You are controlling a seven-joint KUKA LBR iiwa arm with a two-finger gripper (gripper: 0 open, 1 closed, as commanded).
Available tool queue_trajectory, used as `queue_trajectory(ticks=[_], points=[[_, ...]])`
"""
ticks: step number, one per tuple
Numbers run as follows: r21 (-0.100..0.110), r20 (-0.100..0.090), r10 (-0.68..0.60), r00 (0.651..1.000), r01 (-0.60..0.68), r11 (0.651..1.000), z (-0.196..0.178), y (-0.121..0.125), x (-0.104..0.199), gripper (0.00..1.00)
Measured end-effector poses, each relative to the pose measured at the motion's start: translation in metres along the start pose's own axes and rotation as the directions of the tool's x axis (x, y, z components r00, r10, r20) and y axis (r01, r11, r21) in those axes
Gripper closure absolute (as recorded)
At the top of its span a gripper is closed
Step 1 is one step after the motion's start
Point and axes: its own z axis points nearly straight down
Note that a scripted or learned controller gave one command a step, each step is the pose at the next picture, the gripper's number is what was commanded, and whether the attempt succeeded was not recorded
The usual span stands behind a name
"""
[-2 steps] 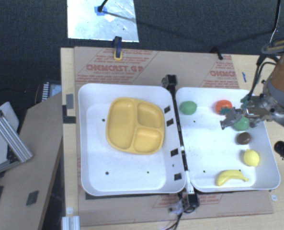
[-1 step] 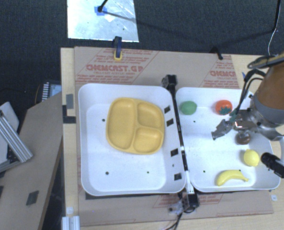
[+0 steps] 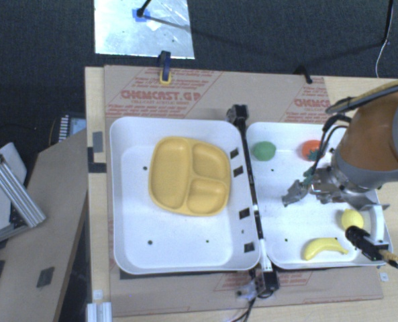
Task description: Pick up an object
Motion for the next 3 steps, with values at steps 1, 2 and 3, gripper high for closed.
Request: queue_trajectory(ticks=[1,2,3], points=[[0.001,0.0,0.001,1.0,-0.001,1.0,0.063,-0.001,0.001,0.0],[-0.004,0.002,0.001,1.0,-0.001,1.0,0.05,0.0,0.0,1.0],[-0.009,0.002,-0.004,1.0,0.004,1.0,-0.009,0.006,0.009,1.0]])
